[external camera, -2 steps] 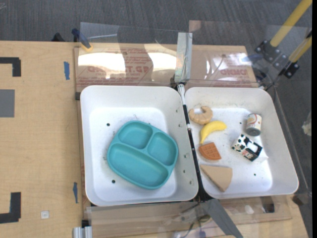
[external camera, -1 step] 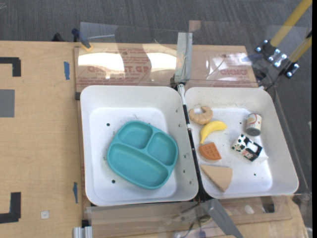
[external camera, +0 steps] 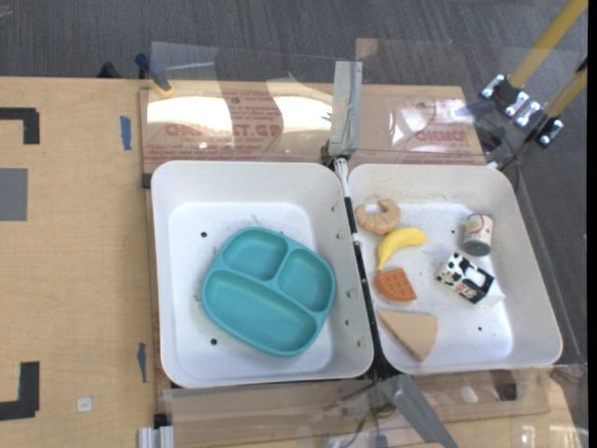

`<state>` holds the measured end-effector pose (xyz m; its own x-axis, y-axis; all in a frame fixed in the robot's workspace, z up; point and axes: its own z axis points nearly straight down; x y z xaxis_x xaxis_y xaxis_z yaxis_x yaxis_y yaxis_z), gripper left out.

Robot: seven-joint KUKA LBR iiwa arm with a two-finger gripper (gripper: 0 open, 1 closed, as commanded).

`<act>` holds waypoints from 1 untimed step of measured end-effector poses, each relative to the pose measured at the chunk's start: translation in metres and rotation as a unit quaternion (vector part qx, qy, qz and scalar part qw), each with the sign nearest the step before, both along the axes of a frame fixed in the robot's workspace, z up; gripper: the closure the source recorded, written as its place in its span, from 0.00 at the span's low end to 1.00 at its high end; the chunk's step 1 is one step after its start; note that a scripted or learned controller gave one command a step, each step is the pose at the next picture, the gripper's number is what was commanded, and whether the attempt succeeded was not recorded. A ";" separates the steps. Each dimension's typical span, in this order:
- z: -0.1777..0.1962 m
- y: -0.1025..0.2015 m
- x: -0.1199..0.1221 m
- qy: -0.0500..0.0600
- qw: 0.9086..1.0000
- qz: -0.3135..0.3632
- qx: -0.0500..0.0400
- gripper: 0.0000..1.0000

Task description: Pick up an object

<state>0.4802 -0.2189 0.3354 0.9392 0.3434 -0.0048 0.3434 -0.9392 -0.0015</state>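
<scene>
The right bin holds several small objects. A beige doughnut lies near its left wall, with a yellow banana just below it. Under the banana sits an orange waffle piece, and a tan wedge lies near the front edge. A small can rests on its side at the right, and a black-and-white toy lies below it. The left bin holds a teal divided plate.
A clear plastic screen stands behind both bins on brown cardboard. A yellow-handled stand with a clamp is at the upper right. The bench top extends left of the bins.
</scene>
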 end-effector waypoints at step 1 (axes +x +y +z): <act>-0.035 -0.004 0.000 0.002 0.997 -0.073 0.001 1.00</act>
